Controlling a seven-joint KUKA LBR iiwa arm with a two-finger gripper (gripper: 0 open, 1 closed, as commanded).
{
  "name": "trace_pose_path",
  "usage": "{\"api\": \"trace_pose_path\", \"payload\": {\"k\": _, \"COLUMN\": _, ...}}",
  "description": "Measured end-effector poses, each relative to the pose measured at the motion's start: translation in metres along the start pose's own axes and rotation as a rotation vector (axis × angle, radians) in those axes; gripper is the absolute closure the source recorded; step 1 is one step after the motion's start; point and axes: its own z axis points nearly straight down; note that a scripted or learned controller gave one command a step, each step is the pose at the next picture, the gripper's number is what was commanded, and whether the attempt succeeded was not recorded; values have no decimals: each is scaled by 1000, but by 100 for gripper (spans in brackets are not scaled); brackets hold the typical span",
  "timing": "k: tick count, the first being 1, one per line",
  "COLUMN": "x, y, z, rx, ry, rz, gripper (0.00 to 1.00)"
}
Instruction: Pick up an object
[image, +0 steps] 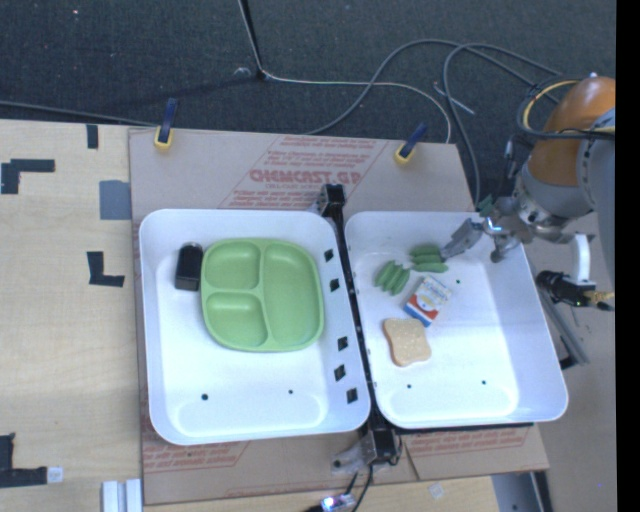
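Two shallow white bins side by side on a cardboard sheet, seen from above at a slant. In the left bin (160, 330): a green divided plate (263, 296) at centre, a small black block (188, 267) touching its left edge. In the right bin (525, 370), toward the upper left: two green pea pods (408, 266), a small white packet (428, 299) just below them, a slice of toast (407, 342) lower still, all loosely clustered but apart. Gripper (482, 238) at the upper right of that bin, near its far rim, fingers spread a little with nothing between them, just right of the upper pod. Likely risks: fingers closing on air beside the thin pod; a pod nudged sideways into its neighbour or the packet; flat toast offering little to pinch against the bin floor. Far rim close behind the gripper, limiting any approach from that side. Open floor across the lower and right parts of the right bin, giving ample room to descend; divider between the bins well left of the cluster.
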Motion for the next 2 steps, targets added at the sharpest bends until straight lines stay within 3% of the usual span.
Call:
{"api": "trace_pose_path", "payload": {"k": 1, "x": 1, "y": 0, "z": 52, "rx": 2, "ry": 1, "rz": 0, "gripper": 0}}
{"api": "trace_pose_path", "payload": {"k": 2, "x": 1, "y": 1, "z": 40, "rx": -2, "ry": -2, "rz": -2, "gripper": 100}}
